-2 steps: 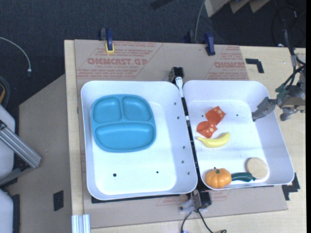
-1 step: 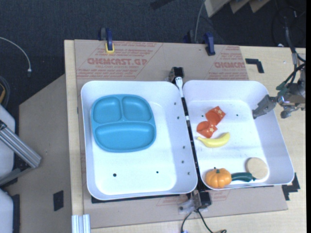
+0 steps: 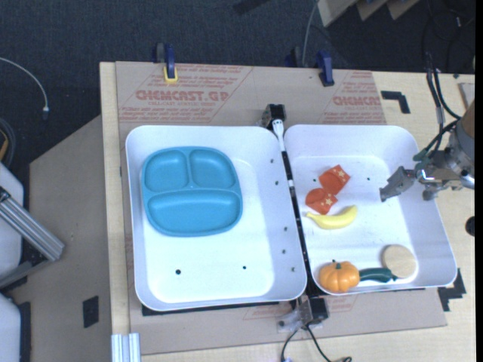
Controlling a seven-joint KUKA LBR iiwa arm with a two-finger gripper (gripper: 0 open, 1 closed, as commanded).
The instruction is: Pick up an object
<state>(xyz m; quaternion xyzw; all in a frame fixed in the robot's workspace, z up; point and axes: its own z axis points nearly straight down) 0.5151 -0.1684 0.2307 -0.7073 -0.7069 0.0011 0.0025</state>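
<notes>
The gripper hangs over the right bin, near a banana and small pumpkin; a blue plate lies left.

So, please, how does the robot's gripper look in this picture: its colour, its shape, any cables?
The gripper is dark grey, with a pointed finger that tapers toward its tip. Behind it sits a paler metallic wrist block with a small teal patch. Black cables loop down to it from above. The image is too coarse to read any markings.

Robotics lab: clamped board, white bins, loose cables.
</notes>
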